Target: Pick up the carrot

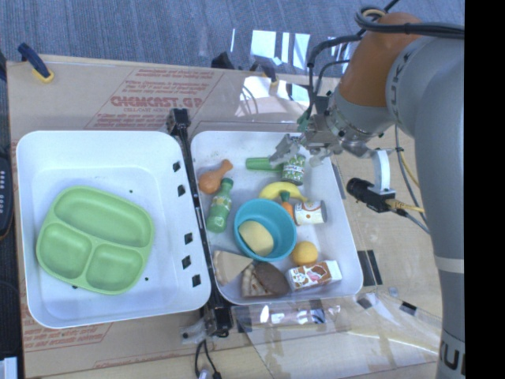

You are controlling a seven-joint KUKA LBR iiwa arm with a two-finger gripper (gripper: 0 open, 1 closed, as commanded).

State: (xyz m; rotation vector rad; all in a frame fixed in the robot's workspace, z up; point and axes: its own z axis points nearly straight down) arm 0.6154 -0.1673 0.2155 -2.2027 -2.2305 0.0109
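Table (95,93): your view looks down on brown board with red print, carrying two shallow white bins side by side.
Arm (418,93): the grey arm reaches in from your right, its orange band (371,65) above the wrist, cables looping over it.
Left bin (47,156): it holds a green divided plate (95,239), lying flat toward the bin's lower left.
Right bin (237,142): you see it crowded with toy food, most of it in the middle and near half.
Blue bowl (267,226): it sits at the centre of the right bin with a pale yellow piece inside.
Gripper (298,150): it hangs over the far right part of the right bin, above a small green-and-white bottle (293,169); you cannot tell from here whether the jaws are spread or pressed together.
Carrot (287,209): the small orange piece lies between the bowl's upper right rim and a small white carton (310,212), just below a yellow banana (282,189); it is partly hidden and lies apart from the gripper.
Green bottle (218,207): it lies left of the bowl, below a brown drumstick (214,177).
Near edge: a milk carton (314,275) lies beside an orange fruit (304,253) and a wedge of bread (252,275).
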